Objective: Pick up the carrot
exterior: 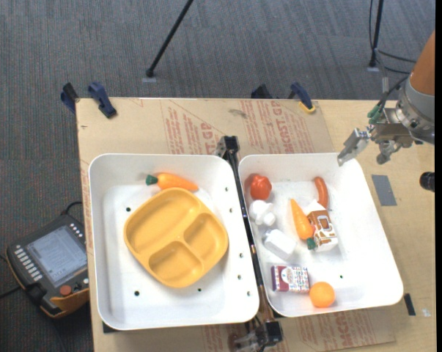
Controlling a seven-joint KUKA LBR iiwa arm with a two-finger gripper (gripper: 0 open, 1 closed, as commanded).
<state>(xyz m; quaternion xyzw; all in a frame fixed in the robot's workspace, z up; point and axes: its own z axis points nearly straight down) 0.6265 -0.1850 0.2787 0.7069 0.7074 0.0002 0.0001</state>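
Worktop's two bins loaded; your pincer (367, 144) hangs spread wide, holding nothing, off the right bin (382, 270), so swing it over the carrot (302, 220) next

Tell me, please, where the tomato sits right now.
The tomato sits in the right bin, at its upper-left corner, just above a white bottle.

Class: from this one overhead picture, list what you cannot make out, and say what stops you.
- Pincer: too small to tell whether open or shut.
- Arm: cut off by the right edge.
- Carton labels: too small to read.
- Left carrot: its lower edge hidden behind the yellow plate.
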